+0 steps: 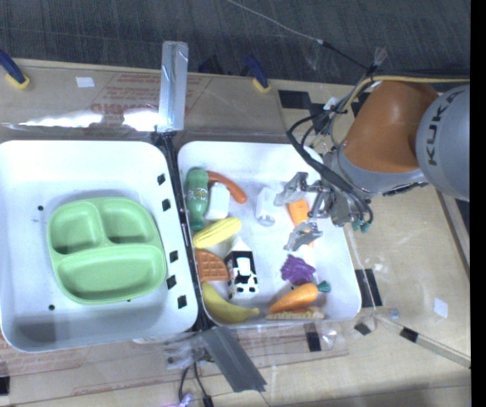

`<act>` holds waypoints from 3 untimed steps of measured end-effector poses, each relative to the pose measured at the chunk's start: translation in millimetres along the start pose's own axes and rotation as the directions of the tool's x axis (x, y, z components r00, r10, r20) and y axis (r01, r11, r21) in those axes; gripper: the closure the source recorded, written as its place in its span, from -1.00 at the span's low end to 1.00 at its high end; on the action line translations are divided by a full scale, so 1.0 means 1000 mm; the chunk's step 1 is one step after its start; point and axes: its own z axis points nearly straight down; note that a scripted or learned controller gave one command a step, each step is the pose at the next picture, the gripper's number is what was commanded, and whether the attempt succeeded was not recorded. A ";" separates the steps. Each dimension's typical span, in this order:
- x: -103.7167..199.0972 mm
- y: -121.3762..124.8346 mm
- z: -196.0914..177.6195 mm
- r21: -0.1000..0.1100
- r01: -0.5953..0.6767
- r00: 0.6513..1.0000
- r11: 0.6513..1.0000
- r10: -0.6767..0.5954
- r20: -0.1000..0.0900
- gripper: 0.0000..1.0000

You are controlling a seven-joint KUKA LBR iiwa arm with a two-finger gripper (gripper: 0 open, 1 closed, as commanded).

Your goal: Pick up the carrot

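Both white bins [22, 227] look like smooth, slightly glossy plastic. The green tray [105, 248] in the left bin is matt plastic. Right of that tray, the carrot [296, 297] and banana [226, 306] look like smooth moulded plastic. The gripper [304, 209] shows bare shiny metal.

Dark, perhaps carpeted floor [98, 11] beyond a pale wooden bench [412, 287].

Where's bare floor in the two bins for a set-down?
Left bin: bare margin all around the green tray. Right bin: crowded along its left wall and bottom, around the carrot and banana; a small bare patch top centre, beside the gripper.
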 end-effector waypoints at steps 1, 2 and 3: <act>-0.033 -0.001 0.044 0.010 0.178 0.984 0.984 -0.178 0.018 -1.00; -0.040 0.001 0.027 0.016 0.180 0.983 0.984 -0.180 0.040 1.00; -0.039 0.001 0.028 0.015 0.180 0.983 0.984 -0.180 0.038 -1.00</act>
